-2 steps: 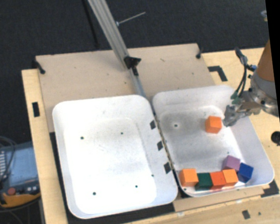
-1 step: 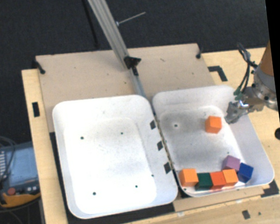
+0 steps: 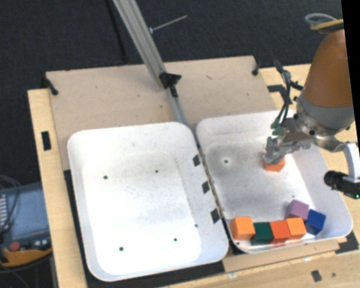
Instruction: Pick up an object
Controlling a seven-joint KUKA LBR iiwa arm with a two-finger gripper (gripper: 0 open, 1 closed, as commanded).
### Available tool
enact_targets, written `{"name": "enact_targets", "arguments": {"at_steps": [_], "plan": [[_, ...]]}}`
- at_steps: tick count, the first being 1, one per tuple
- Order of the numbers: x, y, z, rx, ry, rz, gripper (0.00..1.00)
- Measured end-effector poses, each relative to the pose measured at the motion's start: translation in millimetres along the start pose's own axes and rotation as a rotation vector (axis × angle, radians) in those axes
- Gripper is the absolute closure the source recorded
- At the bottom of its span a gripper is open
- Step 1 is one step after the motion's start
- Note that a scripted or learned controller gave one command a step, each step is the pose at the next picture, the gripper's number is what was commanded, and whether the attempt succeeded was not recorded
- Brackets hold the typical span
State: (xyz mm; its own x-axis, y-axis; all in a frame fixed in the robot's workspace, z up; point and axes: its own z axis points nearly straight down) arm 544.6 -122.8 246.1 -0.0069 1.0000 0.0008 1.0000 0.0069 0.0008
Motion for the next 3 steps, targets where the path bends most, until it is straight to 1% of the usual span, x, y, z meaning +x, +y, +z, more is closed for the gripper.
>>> {"name": "enact_targets", "arguments": {"at_steps": [1,2,3], "plan": [[54,4,-9,-0.003,0.000,-0.001,1.00],[115,2,-13,0.000,0.002,-0.002,1.00],[166,1,2,0.004,0.000,0.000,1.00]]}}
